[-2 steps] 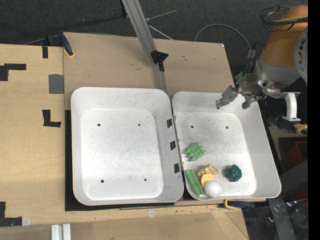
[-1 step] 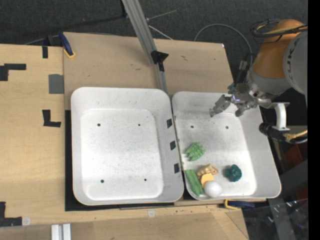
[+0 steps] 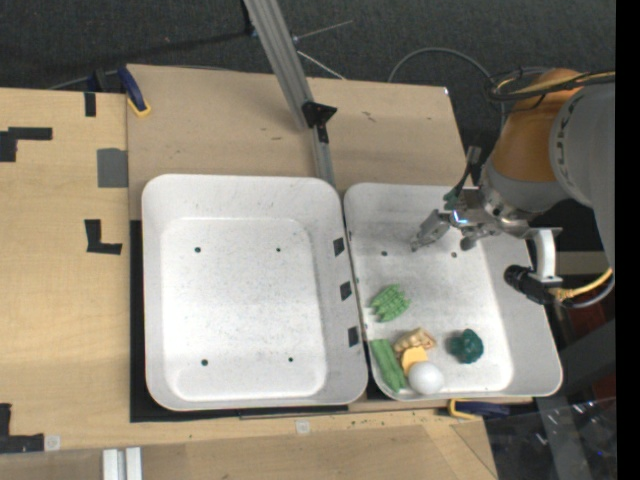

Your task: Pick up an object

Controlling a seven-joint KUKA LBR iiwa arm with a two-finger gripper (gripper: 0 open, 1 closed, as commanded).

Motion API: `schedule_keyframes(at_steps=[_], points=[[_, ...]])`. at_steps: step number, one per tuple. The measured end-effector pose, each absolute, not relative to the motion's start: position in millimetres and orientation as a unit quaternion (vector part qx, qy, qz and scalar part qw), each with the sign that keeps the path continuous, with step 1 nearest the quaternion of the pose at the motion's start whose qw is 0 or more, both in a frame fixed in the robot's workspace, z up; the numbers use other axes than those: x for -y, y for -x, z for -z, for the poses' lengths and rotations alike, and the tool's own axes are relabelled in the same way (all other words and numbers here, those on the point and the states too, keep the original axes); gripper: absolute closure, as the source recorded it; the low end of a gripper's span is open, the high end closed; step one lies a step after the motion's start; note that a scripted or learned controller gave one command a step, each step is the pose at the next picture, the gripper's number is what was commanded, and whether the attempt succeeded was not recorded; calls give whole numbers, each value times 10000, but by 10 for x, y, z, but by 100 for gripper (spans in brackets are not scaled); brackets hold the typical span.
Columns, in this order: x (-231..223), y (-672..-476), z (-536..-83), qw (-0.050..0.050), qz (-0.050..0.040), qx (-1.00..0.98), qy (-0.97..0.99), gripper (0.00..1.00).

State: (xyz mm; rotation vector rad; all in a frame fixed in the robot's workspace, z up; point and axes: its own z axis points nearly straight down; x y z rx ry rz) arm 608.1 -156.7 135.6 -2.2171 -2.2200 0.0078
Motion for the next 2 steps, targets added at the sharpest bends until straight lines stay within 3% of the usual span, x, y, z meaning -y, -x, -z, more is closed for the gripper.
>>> schedule_keyframes(at_steps=[1, 2], points=[[1560, -6095, -1487, 6, -11, 7082, 7060, 100], [1579, -6208, -2021, -21, 12, 7076, 7066, 100]])
